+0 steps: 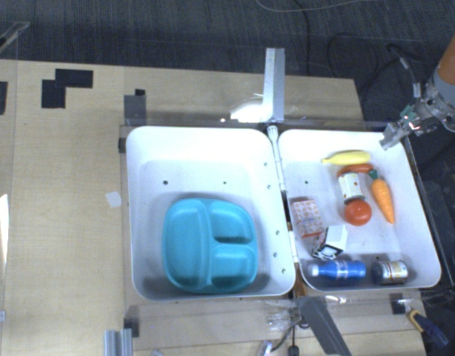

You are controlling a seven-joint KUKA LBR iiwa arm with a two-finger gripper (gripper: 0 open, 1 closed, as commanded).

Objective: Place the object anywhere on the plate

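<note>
- Starting at the left, the blue plate [210, 245] lies flat in the left bin [142, 199]. It has three parts and nothing sits on it.
- Next comes the wall where the two bins meet. A small red patterned packet [307, 216] lies just past it in the right bin [429, 258], with a black and white card [327, 251] just below.
- At the bottom lie a blue bottle [339, 271] and a small can [391, 271], side by side.
- Higher up, a banana [346, 157] sits at the top, a jar [352, 185] under it, and a tomato [357, 211] touching the jar's low end. A carrot [382, 200] lies just beside them on the right.
- The task does not say which thing to move, so I cannot tell which one it is. All of them are in the right bin, none on the plate.
- The gripper [396, 134] hangs over the top right corner of the right bin. It holds nothing. I cannot tell its state, because it is too small and blurry.
- I think the job has not started. To do it well, pick a thing with room around it, like the carrot or the banana. Come straight down, grab it across its thin side, lift it over the middle wall, and set it low on the plate.
</note>
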